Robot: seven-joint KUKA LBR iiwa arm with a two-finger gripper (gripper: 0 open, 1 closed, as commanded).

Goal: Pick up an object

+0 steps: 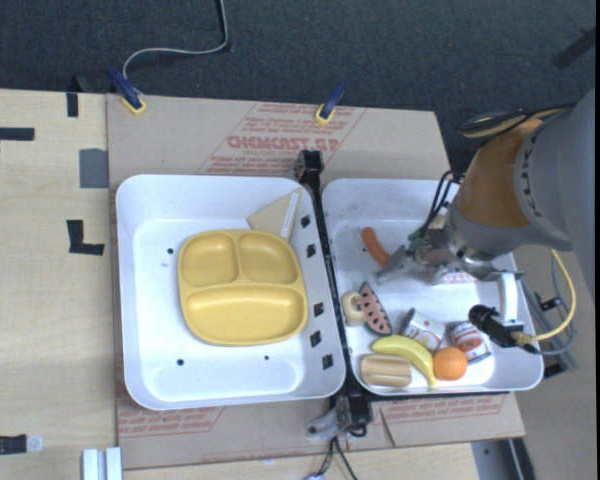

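Camera view has my tool (395, 268) low in the right bin (525, 376), just beside the red sausage (375, 245), grip unreadable, nothing lifted yet.

The arm (525, 183) runs off the frame's right edge, its bulk covering the right bin's (380, 193) upper right corner. The gripper (405, 263) is too blurred to read. A tan card (275, 213) lies partly hidden beneath the yellow tray (242, 288).
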